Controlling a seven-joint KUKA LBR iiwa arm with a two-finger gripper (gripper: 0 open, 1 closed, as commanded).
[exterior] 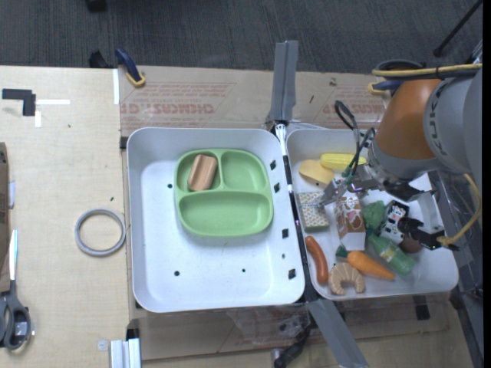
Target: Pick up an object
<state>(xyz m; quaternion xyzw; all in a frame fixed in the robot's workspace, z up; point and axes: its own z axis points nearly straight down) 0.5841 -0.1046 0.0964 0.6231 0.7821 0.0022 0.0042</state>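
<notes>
The right bin (445, 282) holds a heap of toy food. In it lie a yellow banana (340, 161), a pale yellow piece (313, 172), a checkered sponge-like block (311, 211), a small printed box (351, 216), a red sausage (317, 257), an orange carrot (370, 264), a tan pretzel-shaped piece (347, 280) and green vegetables (383, 244). My gripper (335, 193) hangs low over the bin's upper middle, just below the banana and above the printed box. The grey arm with its orange band (410, 121) covers the bin's far right corner.
The left bin (153, 282) carries a green divided plate (224, 217) with a tan bun (202, 172) in its upper left compartment. On the bench to the left lie a grey ring (100, 231) and scissors (14, 313). A grey divider (284, 83) stands between the bins.
</notes>
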